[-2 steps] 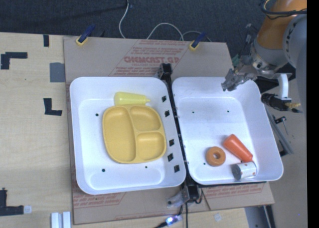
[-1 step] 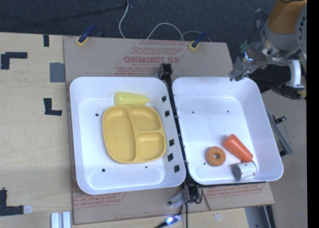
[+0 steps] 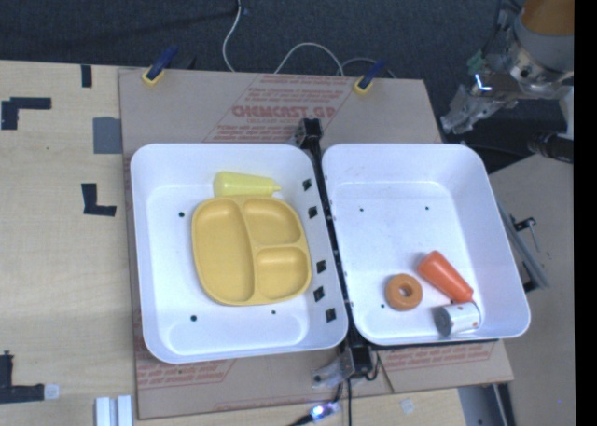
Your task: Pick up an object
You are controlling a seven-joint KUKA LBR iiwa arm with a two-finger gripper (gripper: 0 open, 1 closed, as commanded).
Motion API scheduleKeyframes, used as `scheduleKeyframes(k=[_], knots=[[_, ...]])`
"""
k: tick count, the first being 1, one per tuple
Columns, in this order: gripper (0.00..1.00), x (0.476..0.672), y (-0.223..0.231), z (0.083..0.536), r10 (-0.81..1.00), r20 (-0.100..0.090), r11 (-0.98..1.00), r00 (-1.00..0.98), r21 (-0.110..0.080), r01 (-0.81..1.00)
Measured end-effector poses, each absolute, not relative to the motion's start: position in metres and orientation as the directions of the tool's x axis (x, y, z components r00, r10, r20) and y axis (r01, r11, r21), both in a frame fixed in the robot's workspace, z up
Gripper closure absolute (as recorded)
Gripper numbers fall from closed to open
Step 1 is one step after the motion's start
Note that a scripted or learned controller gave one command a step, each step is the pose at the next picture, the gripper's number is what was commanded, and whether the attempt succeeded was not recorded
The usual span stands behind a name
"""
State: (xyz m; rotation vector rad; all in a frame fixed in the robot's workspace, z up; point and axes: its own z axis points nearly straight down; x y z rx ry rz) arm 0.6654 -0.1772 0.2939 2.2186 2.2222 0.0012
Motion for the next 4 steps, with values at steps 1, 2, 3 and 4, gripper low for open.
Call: scheduleKeyframes(k=[1,2,3,4], knots=[[1.00,0.648,-0.131,0.292,1.000,0.000,0.003,-0.003,-0.002,1.000],[1.00,0.625,-0.078,0.272,1.000,0.000,0.003,-0.003,-0.004,1.000],[1.00,0.608,-0.035,0.250,1.000,0.000,0.004,-0.004,-0.005,1.000],[1.00,0.588,0.008,0.233,1.000,0.000,0.002,-0.002,-0.004,1.000]])
